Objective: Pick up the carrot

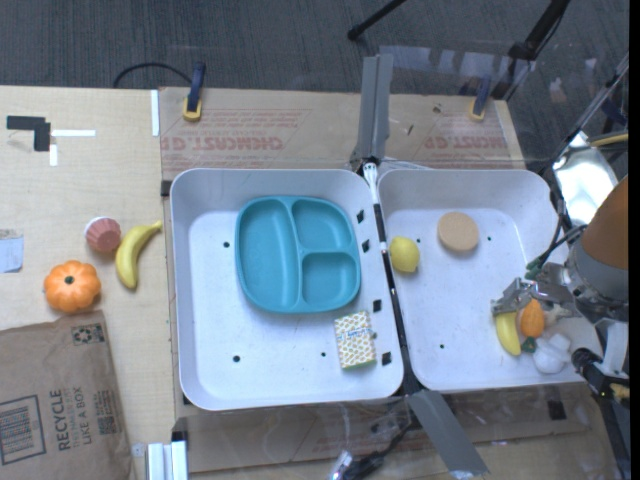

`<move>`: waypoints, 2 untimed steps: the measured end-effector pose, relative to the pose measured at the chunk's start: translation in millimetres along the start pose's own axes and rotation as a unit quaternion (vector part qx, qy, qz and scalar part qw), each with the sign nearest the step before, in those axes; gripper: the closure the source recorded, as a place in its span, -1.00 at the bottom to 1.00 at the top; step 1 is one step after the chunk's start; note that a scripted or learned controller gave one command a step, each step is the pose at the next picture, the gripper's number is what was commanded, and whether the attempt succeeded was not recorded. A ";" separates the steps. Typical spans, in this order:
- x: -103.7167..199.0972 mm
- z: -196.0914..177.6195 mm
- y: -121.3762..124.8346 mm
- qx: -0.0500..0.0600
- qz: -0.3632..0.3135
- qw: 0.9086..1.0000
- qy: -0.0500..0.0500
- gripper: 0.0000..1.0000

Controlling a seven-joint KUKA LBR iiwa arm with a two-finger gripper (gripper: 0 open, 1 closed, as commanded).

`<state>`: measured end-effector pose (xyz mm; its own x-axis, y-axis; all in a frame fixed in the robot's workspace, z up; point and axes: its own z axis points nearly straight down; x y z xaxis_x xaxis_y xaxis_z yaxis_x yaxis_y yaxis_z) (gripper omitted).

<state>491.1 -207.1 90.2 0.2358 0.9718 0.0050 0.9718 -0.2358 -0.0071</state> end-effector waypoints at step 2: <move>60.7 -90.9 -6.7 -0.003 -0.021 1.000 -0.003 1.00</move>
